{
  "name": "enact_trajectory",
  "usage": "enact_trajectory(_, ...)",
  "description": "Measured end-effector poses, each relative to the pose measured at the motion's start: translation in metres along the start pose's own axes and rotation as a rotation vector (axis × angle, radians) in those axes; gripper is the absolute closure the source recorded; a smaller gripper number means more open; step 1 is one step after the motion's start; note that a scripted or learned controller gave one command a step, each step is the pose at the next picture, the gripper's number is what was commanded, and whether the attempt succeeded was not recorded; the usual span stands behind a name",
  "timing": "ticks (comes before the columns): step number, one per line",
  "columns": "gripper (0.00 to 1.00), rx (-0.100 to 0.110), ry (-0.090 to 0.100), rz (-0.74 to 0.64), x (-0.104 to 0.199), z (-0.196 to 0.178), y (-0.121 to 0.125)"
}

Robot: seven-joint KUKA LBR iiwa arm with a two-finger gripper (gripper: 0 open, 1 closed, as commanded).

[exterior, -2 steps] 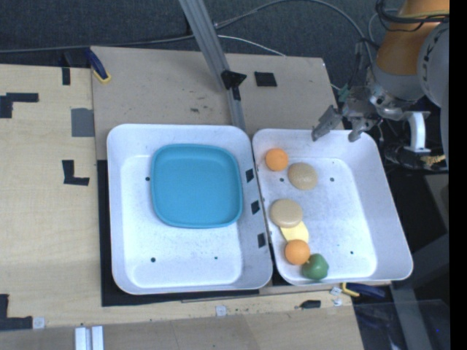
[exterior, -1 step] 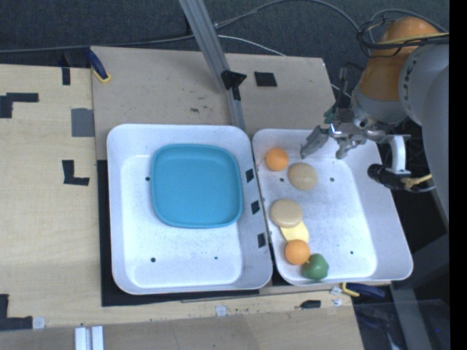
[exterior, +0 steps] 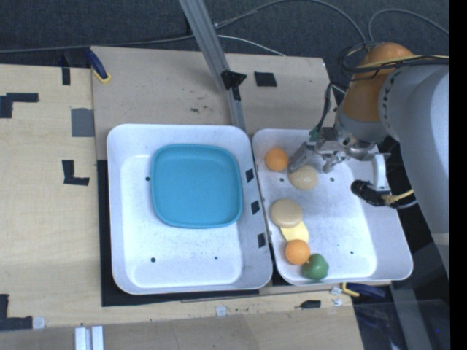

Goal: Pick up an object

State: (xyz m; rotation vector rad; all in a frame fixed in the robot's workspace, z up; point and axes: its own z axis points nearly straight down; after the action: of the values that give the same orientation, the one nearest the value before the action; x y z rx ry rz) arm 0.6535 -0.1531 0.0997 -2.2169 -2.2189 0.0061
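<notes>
Green ball [exterior: 315, 267] is sitting at the near edge of the right bin [exterior: 365, 246], touching an orange ball [exterior: 297, 251] just behind it. Going farther back, a yellow piece [exterior: 295, 232] is poking out from under a tan bun-shaped thing [exterior: 286, 212]. Past that a pale roundish object [exterior: 304, 178] is lying right under the pincer [exterior: 315, 163], and another orange ball [exterior: 276, 159] is resting just left of it by the bin wall. The pincer is hanging over that pale object, but honestly I can't tell if it's spread or pinching anything. Over in the left bin [exterior: 131, 217], a blue plate [exterior: 196, 185] is lying flat. Both bins are sitting on the tan tabletop [exterior: 44, 217].
</notes>
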Motion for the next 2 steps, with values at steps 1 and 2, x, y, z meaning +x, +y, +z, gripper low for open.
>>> enact_trajectory(1, 1.00, -0.010, -0.001, -0.001, 0.000, -0.016, 0.003)
enact_trajectory(2, 1.00, -0.011, -0.002, 0.000, -0.007, -0.076, 0.003)
